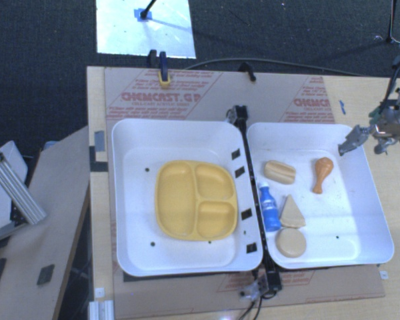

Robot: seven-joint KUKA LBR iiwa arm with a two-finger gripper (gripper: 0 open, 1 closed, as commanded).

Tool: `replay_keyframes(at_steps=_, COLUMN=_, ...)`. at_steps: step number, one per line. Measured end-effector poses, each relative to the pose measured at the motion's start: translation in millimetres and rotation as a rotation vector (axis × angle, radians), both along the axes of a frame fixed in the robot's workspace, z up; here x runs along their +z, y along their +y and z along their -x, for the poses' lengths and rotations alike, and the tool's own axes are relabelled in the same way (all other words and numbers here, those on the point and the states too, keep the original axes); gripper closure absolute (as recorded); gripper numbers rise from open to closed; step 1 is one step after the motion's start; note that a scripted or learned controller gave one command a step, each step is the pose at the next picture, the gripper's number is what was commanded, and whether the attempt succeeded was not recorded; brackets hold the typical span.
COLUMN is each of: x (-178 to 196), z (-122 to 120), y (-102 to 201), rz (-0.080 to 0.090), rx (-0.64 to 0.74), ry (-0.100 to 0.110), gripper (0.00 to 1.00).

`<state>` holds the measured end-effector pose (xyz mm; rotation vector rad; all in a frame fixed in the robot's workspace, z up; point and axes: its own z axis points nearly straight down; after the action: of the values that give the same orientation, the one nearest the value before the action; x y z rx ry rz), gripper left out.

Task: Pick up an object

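Observation:
In the right bin [370, 199] lie a tan bread roll [279, 172], an orange chicken drumstick [322, 173], a blue bottle [269, 207], a beige wedge of toast [292, 213] and a round tan cookie [291, 243]. My gripper [364, 140] hangs over the bin's far right corner, up and to the right of the drumstick. Its fingers stand apart with nothing between them.
The left bin [130, 179] holds a yellow divided plate [195, 200]. Black clips run along the divider between the bins [243, 192]. A clamp [163, 69] sits at the bench's back edge, and a metal frame [10, 179] stands at the far left.

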<state>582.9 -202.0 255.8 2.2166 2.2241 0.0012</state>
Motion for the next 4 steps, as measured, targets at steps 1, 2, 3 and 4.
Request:
replay_keyframes(at_steps=1, x=-49, z=8, y=-4, rz=0.0, rx=-0.002, ry=0.0, gripper=0.0)
replay_keyframes(at_steps=2, x=-107, z=10, y=0, rz=0.0, rx=-0.001, ry=-0.001, gripper=0.0)
replay_keyframes(at_steps=3, x=-166, z=10, y=1, rz=0.0, rx=-0.002, ry=-0.001, gripper=0.0)
replay_keyframes(at_steps=4, x=-155, z=9, y=0, rz=0.001, rx=-0.002, ry=-0.002, gripper=1.0)
